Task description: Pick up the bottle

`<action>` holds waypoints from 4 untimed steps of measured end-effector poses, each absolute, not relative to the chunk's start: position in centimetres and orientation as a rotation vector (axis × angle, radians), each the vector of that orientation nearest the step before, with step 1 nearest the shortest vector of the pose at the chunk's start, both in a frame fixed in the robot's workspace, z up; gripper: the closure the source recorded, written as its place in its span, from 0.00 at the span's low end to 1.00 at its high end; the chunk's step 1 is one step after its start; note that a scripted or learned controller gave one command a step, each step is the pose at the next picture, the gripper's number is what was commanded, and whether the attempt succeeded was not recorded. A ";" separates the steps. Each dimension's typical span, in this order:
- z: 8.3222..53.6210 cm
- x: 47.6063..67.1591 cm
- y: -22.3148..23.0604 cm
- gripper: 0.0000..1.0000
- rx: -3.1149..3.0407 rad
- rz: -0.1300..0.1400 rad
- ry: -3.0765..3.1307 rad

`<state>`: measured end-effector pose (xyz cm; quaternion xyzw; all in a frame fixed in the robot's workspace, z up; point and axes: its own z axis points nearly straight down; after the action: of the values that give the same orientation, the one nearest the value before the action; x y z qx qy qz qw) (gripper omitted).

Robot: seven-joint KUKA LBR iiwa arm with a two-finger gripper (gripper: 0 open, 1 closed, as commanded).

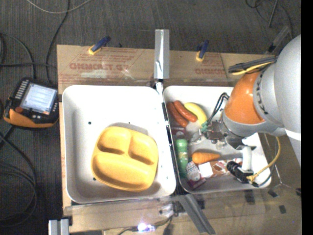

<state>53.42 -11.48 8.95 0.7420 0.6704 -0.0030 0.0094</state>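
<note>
Bottle (182, 155), green and the only one on the bench, is lying lengthwise in the right bin (266, 153), just beside the wall that bin shares with its neighbour. I am watching from the fixed overhead camera as the single grey arm (281, 97), with its orange band, is reaching in from the right and hanging over the middle of that bin. Its gripper (209, 129) is sitting low among the clutter, near the bottle's upper end but apart from it, and I cannot tell whether it is open or closed. Nothing is showing in its grasp.

I am counting two sausages (180, 112) lying side by side at the far end of the bin, one yellow fruit (195, 111) touching them, one carrot (205, 157) lying crosswise just right of the bottle, one small red-and-white item (192, 170) near the bottle's lower end, and one flat packet (215, 168) beside that.

One yellow tray (126, 158) with three compartments is resting alone in the left bin (73, 131). Two clamps (99, 44) are gripping the cardboard behind the bins, and one control pendant (32, 103) is glowing on the floor at left
</note>
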 end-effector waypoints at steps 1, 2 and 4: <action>8.9 54.4 -10.6 0.00 2.811 0.013 1.375; 8.7 62.7 -10.7 0.00 2.917 -0.016 1.166; 17.9 52.6 -5.8 0.00 2.933 -0.019 1.135</action>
<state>52.61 -5.76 17.94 0.9326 0.3607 -0.0061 -0.0017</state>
